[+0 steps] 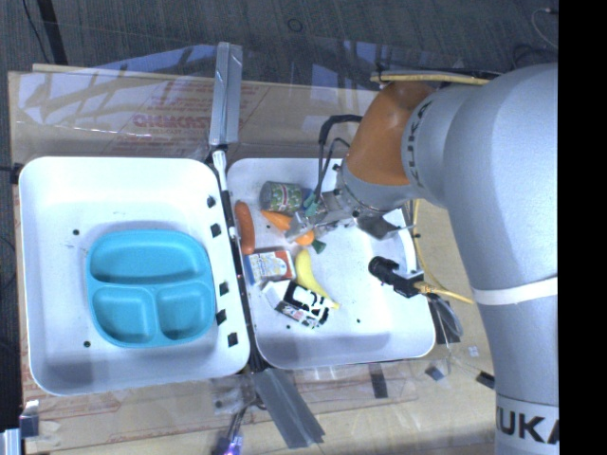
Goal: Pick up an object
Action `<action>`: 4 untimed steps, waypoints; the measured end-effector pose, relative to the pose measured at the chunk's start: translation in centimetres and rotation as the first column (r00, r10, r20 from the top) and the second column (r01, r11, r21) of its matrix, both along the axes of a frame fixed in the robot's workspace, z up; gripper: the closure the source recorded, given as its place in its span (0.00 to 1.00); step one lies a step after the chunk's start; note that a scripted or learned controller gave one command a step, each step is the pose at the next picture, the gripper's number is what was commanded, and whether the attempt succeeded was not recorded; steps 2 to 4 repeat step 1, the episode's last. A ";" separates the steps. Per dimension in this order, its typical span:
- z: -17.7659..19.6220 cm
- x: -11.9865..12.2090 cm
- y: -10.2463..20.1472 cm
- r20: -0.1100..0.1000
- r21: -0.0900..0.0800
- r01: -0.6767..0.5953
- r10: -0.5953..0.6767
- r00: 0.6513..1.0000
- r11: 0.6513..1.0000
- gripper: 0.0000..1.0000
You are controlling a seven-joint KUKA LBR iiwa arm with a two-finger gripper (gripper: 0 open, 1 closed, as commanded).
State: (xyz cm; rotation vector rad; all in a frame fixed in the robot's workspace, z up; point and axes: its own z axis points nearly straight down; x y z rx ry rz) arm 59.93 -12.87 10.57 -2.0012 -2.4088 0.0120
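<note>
Two white bins are sitting side by side on the surface. The left bin (57, 254) is carrying one blue divided tray (150, 286). The right bin (398, 335) is crowding a green can (282, 196), hot dog (245, 227), carrot (277, 221), banana (305, 271) and small carton (269, 265) toward its left wall, leaving its right half open. The pincer (318, 218) is hanging beside the carrot; whether it is open or closed, I cannot tell.

bulky grey arm (493, 207), orange wrist band (379, 145), white "kuka" lettering, black cables
</note>
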 end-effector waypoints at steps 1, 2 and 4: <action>16.2 1.5 -0.4 0.009 -0.001 -0.035 0.035 0.999 0.999 1.00; 16.2 1.5 -0.4 0.009 -0.001 -0.035 0.035 0.999 0.999 1.00; 16.2 1.5 -0.4 0.009 -0.001 -0.035 0.035 0.999 0.999 1.00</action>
